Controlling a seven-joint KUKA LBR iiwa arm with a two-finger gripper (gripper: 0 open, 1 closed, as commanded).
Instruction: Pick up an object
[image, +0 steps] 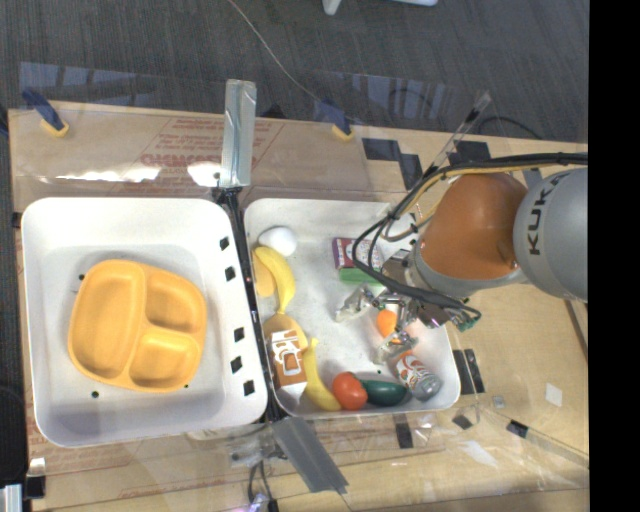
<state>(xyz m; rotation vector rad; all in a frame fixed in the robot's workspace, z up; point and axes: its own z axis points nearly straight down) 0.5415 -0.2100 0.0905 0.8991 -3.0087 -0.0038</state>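
Jaws (392, 322) low in the right bin (440, 375); whether apart or together cannot be told. Far to their left: yellow sectioned tray (137, 324) in the left bin (40, 300). Nearer left: bananas (276, 276), white egg (279, 240). Touching or just beside: small orange object (386, 322). Below: tomato (349, 390), can (415, 375).

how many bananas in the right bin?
2. One banana lies along the left wall of the right bin, below the white egg. The other banana curves along the bottom-left corner beside the tomato. The arm may hide more.
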